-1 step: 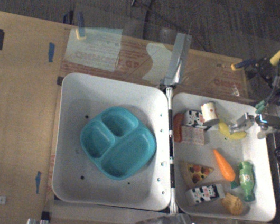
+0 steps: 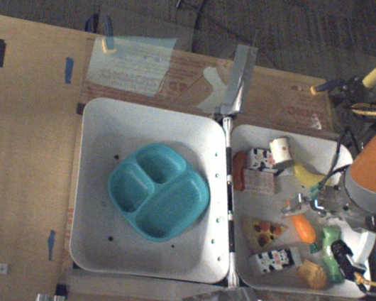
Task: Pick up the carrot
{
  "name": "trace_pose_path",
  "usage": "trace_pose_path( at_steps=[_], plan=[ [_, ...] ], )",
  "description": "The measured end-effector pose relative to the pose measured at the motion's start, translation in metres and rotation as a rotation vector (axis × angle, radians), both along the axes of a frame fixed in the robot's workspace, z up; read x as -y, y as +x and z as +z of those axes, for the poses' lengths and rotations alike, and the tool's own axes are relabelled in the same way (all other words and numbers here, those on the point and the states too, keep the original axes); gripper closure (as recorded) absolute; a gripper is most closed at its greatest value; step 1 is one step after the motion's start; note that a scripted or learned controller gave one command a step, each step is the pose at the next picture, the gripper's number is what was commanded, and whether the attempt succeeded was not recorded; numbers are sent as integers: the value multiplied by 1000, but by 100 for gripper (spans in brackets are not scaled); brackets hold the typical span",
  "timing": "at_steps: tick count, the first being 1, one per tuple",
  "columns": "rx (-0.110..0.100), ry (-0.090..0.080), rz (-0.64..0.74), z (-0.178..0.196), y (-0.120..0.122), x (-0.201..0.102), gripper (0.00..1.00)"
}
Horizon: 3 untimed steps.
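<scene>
While you look toward the front of the right bin (image 2: 238,191), you'll find a milk carton (image 2: 275,260) and a pizza slice (image 2: 265,231) on its floor. Behind them the carrot (image 2: 304,229) lies on the bin floor, just below and right of the tool (image 2: 304,205), so close you cannot tell whether they touch. You cannot tell how the tool is set; farther back lies a banana (image 2: 306,176).
</scene>
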State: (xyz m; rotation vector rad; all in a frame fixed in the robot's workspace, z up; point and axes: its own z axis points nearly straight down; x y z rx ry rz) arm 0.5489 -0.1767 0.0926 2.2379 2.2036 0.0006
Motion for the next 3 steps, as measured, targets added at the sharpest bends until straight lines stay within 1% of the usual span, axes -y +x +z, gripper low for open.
trace_pose_path(
  at_steps=[1, 2, 3],
  plan=[
    [14, -4, 59, -3, -29, -6, 0],
    [17, -11, 55, 6, -28, -3, 100],
    [-1, -1, 57, 103, 39, -23, 100]
  ],
)
